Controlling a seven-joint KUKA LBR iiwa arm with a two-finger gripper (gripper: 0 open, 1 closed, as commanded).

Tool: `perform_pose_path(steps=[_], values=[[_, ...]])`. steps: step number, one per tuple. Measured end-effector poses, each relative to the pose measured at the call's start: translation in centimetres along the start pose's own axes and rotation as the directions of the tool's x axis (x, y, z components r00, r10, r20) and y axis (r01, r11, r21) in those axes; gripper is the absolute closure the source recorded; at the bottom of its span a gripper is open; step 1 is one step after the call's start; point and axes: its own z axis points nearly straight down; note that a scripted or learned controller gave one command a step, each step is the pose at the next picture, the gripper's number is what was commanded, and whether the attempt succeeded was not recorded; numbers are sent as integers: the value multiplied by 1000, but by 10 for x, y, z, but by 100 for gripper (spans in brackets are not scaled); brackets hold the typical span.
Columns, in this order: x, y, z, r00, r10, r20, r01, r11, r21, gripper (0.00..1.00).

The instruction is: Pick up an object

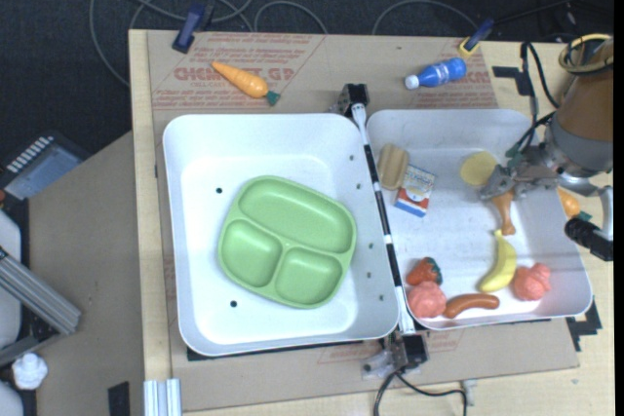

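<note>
My gripper (508,184) hangs low over the right bin (458,127), near its right wall. A small orange piece (503,208) lies directly under the gripper's tip, touching or almost touching it. A pale yellow round object (477,169) sits just left of the gripper. Below it a banana (499,266) lies in the bin. Along the front wall are a sausage (471,304), a pink lump (532,282), a red strawberry-like item (423,272) and a salmon-coloured lump (426,300). A small red and white carton (414,191) and a tan bread-like piece (393,166) lie at the bin's left.
The left bin (195,151) holds a green divided plate (286,241). On the bench behind the bins lie a carrot (244,78) and a blue bottle (439,73). Another orange bit (568,202) shows beside the arm at the right.
</note>
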Motion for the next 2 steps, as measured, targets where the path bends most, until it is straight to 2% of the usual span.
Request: perform_pose_path(steps=[1,2], values=[[77,-59,-3,1000,3,1,-3,1000,3,100],[140,-43,-90,1000,2,2,-2,1000,0,100]])
